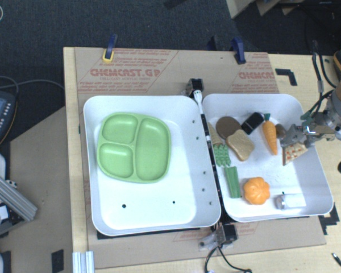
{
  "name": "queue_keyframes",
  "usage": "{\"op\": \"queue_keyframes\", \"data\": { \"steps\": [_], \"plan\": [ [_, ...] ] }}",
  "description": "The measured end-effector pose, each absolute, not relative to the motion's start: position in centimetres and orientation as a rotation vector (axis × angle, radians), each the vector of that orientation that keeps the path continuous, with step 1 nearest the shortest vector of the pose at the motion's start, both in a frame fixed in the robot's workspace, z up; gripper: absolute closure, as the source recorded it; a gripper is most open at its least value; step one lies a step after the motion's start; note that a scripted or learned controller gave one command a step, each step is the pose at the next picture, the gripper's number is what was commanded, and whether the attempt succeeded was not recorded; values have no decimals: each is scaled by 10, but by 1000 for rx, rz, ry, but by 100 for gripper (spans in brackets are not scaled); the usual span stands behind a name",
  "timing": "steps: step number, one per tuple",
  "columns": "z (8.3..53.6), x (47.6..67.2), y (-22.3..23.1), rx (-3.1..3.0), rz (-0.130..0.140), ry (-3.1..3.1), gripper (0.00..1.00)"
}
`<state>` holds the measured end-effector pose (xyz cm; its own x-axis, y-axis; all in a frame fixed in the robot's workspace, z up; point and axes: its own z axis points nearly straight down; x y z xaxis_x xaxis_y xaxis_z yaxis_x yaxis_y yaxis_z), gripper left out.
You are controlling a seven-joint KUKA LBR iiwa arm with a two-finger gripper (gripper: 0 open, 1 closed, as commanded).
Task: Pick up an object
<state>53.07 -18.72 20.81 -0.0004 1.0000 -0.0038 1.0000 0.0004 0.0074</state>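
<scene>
Low at the right bin's [315, 175] far edge, the gripper [295, 141] hangs over a pizza slice [294, 152]; whether it holds it, I cannot tell. Just beside lie a carrot [270, 137], bread [241, 145] and an orange [256, 190]. A green plate [134, 147] sits in the left bin [96, 169].

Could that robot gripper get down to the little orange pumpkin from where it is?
Probably yes. The pumpkin sits in the right bin with open floor around it and nothing above it; the gripper hangs nearby over the pizza slice.
</scene>
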Motion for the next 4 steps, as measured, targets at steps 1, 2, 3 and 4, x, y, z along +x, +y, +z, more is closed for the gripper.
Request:
{"op": "queue_keyframes", "data": {
  "steps": [1, 2, 3, 4],
  "plan": [
    [226, 532, -188, 2217, 3, 2219, 100],
    [223, 541, -130, 2217, 2, 2229, 100],
    [234, 537, -77, 2216, 2, 2231, 100],
    [240, 529, -20, 2216, 2, 2232, 100]
  ]
}}
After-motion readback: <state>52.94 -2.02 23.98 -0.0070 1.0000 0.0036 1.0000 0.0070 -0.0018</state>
